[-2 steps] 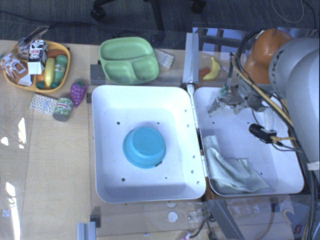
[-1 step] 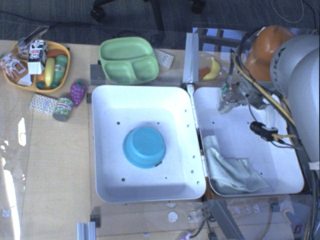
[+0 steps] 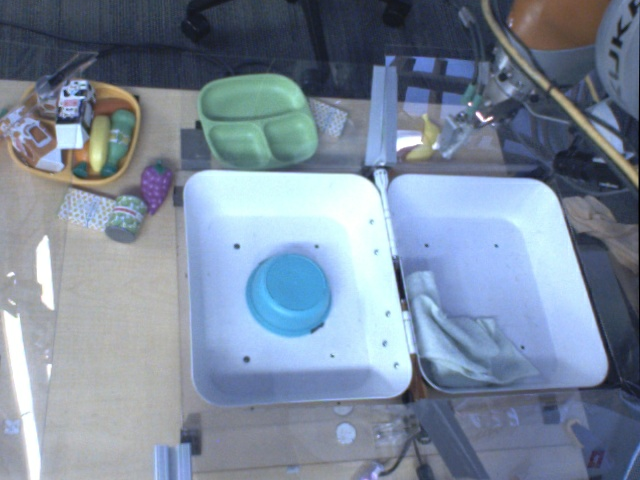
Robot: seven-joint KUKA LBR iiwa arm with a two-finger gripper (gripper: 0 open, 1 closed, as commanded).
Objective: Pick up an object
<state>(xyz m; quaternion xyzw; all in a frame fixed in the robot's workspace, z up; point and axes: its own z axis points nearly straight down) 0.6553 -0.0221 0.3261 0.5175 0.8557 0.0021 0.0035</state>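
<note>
The end effector (image 3: 462,126) hangs at the upper right of the camera view, beyond the far rim of the right bin (image 3: 560,228), with the grey arm and its orange band (image 3: 555,8) above and to its right; whether it is released or clenched I cannot tell — it looks small and blurred, and nothing can be seen caught in it. Just to its left, on the table behind the bins, lies a small yellow object (image 3: 424,140), close to it but whether touching is unclear. Below the end effector, in the near left corner of the right bin, sits a crumpled pale cloth (image 3: 460,340); further left and lower, a blue bowl (image 3: 289,294) rests upside down near the middle of the left bin (image 3: 215,218). Well to its left, behind the left bin, stands a green divided tray (image 3: 258,120); farther left still — at the table's edge — a yellow basket (image 3: 126,103) holds toy foods, with a purple grape bunch (image 3: 155,184) just below it.
</note>
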